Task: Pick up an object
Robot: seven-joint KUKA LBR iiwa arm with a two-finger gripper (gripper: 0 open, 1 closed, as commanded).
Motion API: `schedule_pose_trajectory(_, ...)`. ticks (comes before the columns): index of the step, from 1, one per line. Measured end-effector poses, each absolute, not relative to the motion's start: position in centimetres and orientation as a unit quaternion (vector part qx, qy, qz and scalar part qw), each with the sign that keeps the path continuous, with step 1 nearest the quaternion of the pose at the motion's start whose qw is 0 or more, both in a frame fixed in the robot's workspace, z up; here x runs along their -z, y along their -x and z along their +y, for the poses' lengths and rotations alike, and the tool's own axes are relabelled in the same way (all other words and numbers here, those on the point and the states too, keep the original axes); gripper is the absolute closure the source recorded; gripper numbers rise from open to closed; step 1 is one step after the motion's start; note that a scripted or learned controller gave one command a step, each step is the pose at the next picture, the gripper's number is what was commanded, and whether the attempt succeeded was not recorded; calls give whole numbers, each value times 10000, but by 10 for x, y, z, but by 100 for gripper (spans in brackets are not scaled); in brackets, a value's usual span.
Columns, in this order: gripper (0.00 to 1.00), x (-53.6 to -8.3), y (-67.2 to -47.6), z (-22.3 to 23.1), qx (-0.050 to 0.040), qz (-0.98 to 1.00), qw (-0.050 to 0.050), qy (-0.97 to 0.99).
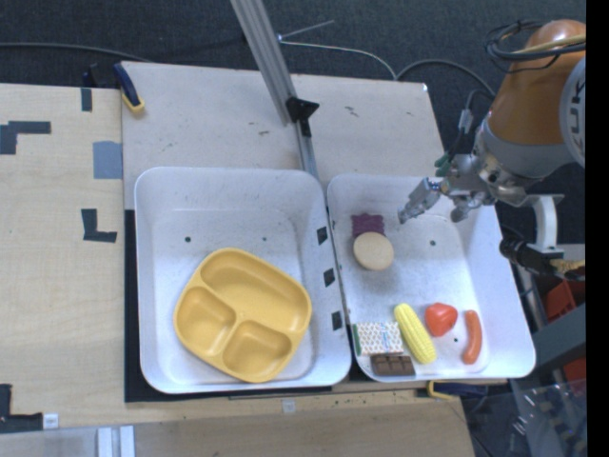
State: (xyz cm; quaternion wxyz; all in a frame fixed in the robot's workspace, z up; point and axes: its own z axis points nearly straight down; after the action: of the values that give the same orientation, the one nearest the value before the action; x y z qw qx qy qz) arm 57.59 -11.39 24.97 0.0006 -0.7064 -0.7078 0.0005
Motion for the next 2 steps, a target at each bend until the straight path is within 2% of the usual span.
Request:
schedule_pose_trajectory(1,0,-184,-539,-40,-24,-7094,50,7047)
schedule_pose_trajectory(2,100,-198,-541,-44,-9,-7077,12,7065)
